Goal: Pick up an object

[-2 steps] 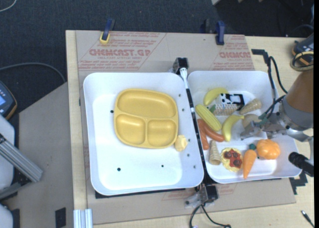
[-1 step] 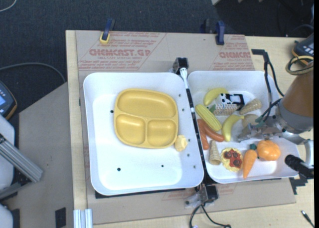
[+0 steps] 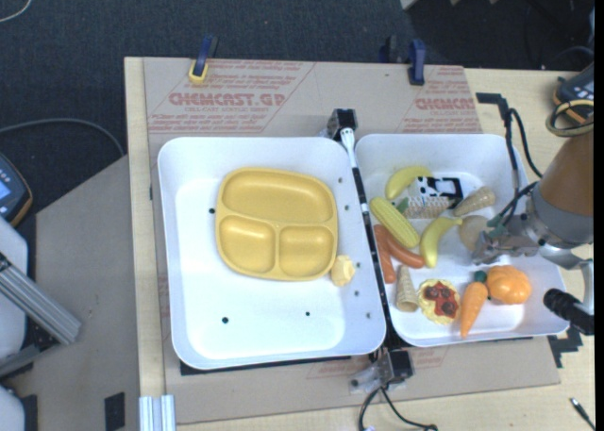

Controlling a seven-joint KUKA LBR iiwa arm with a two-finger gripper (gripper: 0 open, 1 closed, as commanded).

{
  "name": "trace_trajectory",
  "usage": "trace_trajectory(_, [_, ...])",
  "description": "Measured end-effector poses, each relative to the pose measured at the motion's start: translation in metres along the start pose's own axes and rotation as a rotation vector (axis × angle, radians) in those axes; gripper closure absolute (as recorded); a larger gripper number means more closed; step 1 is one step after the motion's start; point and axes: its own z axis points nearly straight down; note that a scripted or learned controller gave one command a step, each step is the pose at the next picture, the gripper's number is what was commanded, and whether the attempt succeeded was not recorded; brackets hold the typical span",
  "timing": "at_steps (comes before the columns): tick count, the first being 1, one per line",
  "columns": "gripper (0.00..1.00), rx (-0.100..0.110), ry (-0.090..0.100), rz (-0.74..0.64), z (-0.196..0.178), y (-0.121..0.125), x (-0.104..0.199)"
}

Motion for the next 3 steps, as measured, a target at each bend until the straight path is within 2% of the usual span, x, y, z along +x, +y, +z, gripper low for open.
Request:
trace_trajectory(1, [1.00, -0.007, -0.004, 0.000, -0.056, -0.008, -0.005])
trace_trajectory(2, [1.00, -0.008, -0.004, -0.003, -0.119, -0.006, -0.001])
trace_trajectory(3, [1.00, -0.005, -0.003, -0.002, -0.131, -0.005, -0.001])
